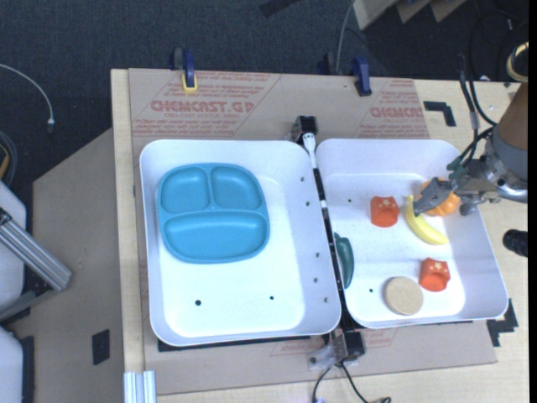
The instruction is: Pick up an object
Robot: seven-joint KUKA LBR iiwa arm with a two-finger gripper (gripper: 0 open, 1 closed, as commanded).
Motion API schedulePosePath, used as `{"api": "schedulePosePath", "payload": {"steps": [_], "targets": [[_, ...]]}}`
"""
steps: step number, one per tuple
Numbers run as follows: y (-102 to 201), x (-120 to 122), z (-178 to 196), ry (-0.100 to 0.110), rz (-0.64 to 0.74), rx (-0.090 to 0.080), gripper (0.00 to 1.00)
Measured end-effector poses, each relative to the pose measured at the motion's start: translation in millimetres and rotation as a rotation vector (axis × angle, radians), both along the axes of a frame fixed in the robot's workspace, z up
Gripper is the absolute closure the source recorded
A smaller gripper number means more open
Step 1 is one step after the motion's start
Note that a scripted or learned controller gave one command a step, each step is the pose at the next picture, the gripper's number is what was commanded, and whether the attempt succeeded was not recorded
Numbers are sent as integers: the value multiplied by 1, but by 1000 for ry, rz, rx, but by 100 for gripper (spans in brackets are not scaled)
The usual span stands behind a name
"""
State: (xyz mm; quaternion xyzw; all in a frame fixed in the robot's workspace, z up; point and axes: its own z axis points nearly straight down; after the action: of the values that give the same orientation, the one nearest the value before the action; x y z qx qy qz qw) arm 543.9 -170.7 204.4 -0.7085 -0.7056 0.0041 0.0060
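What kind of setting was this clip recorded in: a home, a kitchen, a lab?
Most likely a robotics lab bench. Two white bins sit side by side on a board held by blue clamps, with cables around the edges. The toy food, such as the banana, looks like test props.

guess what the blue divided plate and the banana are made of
Blue divided plate: probably moulded plastic, with an even matte colour and soft rounded ridges between three compartments. Banana: likely toy plastic or foam, uniformly bright yellow; too small to be sure.

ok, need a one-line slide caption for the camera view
KUKA hand low over the right bin by an orange item and banana; blue divided plate in the left bin.
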Motion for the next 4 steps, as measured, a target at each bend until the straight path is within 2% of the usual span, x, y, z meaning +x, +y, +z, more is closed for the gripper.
{"api": "schedulePosePath", "payload": {"steps": [1,2,3,4], "targets": [[1,3,8,-14,4,-3,0],[-1,0,-34,-9,4,-1,0],[5,-1,-96,-10,4,0,0],[4,0,-118,-16,4,-3,0]]}}
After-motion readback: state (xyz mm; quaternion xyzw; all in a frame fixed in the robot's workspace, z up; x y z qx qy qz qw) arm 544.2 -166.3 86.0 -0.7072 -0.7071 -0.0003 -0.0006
